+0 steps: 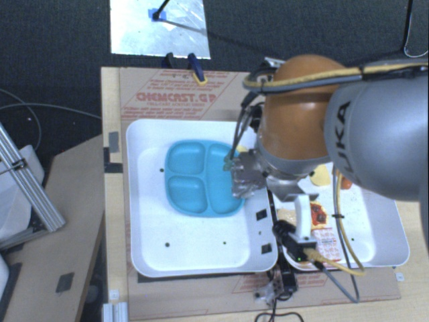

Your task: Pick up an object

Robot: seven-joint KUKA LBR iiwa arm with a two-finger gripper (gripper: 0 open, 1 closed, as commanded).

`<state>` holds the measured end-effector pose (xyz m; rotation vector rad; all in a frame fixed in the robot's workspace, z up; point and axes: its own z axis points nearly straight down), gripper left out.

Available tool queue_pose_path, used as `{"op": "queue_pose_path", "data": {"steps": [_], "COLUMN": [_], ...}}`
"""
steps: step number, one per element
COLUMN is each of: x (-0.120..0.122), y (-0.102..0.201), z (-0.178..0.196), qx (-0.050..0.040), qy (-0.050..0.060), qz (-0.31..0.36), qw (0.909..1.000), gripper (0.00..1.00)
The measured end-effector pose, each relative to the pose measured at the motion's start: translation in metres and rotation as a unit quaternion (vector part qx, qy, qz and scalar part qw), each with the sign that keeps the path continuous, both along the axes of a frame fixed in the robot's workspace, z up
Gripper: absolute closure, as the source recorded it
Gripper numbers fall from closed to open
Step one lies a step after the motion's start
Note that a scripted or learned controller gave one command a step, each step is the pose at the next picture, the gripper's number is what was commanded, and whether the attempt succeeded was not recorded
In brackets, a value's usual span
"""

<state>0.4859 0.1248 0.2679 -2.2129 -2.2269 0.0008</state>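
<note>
Blue tray (198, 178) in left bin (151, 240)

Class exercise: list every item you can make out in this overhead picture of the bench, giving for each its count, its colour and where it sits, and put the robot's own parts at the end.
Shallow white plastic bin: two, white; side by side on the bench, the right one largely under the arm.
Sky-blue plastic plate with compartments: one, blue; lying flat in the left bin, toward its right wall.
Small mixed objects: several, yellow, red and white; in the right bin, too hidden by the arm to count or name.
Brown printed cardboard sheet: one, brown with red lettering; under both bins.
Shiny silver panel: one, silver; beyond the bench, top of the view.
Blue clamp: one, blue; at the cardboard's far edge.
Grey arm with orange band: one; reaching in from the right, over the seam between the bins.
Gripper: one, grey; over the plate's right edge.
</note>
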Motion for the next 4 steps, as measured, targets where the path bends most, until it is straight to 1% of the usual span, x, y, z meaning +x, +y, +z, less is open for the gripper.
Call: {"op": "queue_pose_path", "data": {"steps": [1, 2, 3, 4], "x": [0.021, -0.001, 0.001, 0.031], "y": [0.011, 0.069, 0.050, 0.025], "z": [0.169, 0.080, 0.099, -0.018], "qx": [0.0027, -0.0008, 0.0000, -0.0026], "qy": [-0.011, 0.002, -0.002, 0.003], "qz": [0.000, 0.002, -0.003, -0.005], "qw": [0.9999, 1.0000, 1.0000, 1.0000], "gripper": [1.00, 1.00, 1.00, 1.00]}}
